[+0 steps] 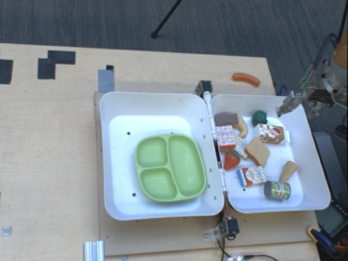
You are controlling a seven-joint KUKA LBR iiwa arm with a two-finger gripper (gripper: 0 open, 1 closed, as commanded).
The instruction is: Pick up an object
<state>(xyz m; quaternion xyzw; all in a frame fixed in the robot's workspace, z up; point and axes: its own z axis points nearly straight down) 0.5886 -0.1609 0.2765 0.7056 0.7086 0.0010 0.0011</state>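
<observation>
The right bin [318,184] holds several toy food items: a brown block [227,118], a dark green round piece [259,116], a red and white packet [271,134], a bread slice [258,152], a red piece [232,160], a small carton [253,175], a cone [288,171] and a green can [277,190]. My gripper [299,107] hangs over the bin's far right corner, above and to the right of the packet. It is open, with nothing between its fingers.
The left bin [114,145] holds a light green divided plate [170,167]. An orange sausage [246,79] lies on the bench beyond the right bin. A metal hinge strip [213,145] runs between the bins. Cables lie at the bench's front edge.
</observation>
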